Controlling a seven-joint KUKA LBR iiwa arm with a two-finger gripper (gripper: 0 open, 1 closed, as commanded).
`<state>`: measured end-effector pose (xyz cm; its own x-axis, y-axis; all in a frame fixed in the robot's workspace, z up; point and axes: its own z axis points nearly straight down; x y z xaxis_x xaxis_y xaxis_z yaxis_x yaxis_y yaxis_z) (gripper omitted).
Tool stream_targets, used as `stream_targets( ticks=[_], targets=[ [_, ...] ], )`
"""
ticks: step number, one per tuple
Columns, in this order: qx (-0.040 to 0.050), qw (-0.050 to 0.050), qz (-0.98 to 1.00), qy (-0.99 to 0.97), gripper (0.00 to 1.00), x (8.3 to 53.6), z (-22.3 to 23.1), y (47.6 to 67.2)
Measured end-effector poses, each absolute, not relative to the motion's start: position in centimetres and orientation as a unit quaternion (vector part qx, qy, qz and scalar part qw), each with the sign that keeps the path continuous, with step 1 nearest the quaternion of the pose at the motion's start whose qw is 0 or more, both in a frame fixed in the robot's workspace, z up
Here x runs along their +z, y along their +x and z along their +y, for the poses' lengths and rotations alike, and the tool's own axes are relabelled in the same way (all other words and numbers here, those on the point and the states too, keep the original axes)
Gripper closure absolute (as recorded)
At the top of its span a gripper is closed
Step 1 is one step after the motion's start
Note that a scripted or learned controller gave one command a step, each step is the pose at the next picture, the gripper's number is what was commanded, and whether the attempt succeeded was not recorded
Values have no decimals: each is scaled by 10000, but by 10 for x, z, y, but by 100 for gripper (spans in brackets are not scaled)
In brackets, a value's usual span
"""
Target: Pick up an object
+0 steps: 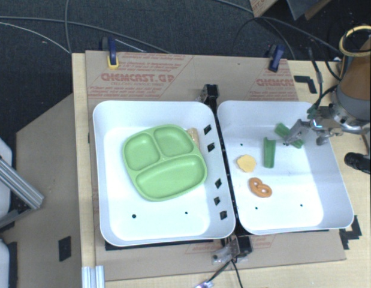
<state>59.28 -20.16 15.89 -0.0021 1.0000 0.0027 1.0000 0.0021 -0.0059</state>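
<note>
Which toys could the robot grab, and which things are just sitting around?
Could be grabbed:
- green stick
- green block, right by the gripper
- yellow round piece
- orange pretzel
- green divided plate
- small tan piece at the plate's edge

Just lying about:
- two white bins
- blue clamps
- cables

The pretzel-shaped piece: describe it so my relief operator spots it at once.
Look in the right bin, in its lower left area. The pretzel-shaped piece lies just below the yellow round piece. It alone is orange-brown, twisted into loops with holes; the green stick nearby is straight.
</note>
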Motion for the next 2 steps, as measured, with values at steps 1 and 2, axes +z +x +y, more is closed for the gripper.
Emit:
stream_targets(
  ticks=[1,2],
  targets=[
    [11,30,-7068,-7074,0,104,-203,582],
    [7,19,-7073,-7069,0,84,-202,582]
  ],
)
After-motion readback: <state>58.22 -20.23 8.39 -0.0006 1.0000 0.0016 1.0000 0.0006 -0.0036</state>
